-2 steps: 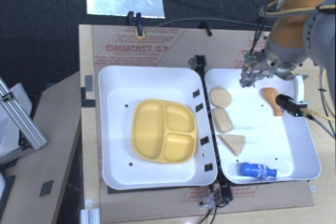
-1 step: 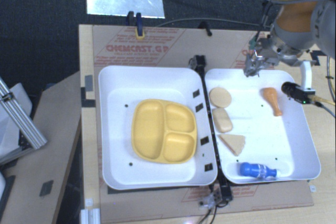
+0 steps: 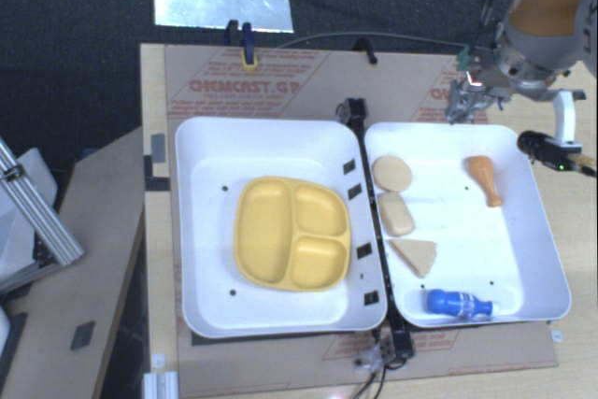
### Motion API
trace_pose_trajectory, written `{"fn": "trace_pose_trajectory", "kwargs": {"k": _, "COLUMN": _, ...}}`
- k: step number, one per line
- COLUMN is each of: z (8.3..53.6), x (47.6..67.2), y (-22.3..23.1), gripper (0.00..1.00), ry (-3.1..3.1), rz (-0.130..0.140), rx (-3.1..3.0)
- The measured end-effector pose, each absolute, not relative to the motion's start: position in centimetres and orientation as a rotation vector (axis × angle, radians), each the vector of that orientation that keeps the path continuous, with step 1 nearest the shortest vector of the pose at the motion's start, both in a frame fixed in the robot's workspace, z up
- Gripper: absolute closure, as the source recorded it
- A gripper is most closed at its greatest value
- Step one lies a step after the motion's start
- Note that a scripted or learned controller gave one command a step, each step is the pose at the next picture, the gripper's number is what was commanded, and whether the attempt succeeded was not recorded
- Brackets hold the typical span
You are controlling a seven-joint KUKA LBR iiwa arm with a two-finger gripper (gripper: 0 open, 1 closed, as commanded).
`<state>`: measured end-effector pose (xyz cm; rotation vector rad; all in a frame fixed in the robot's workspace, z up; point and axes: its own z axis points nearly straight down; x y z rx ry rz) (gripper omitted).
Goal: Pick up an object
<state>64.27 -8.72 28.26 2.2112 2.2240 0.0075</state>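
Right bin (image 3: pixel 533 248): three bread pieces (image 3: pixel 396 212), one drumstick (image 3: pixel 485 178), one bottle (image 3: pixel 459 304); left bin (image 3: pixel 201 201): one yellow plate (image 3: pixel 291 233); gripper (image 3: pixel 464 106) grip, can't tell.

The arm (image 3: pixel 547 5) wore a broad orange band over a grey metal wrist, with 1 dark cable looped around its upper edge. Below hung a silver-grey gripper (image 3: pixel 464 107), small and blurred, perhaps carrying a tiny lit spot.
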Motion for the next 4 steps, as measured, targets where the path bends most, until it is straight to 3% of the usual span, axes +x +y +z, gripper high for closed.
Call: {"fn": "trace_pose_trajectory", "kwargs": {"k": 4, "z": 23.7, "x": 61.6, "y": 10.6, "gripper": 1.00, "ry": 2.232, "rz": 0.001, "rx": 2.213}}
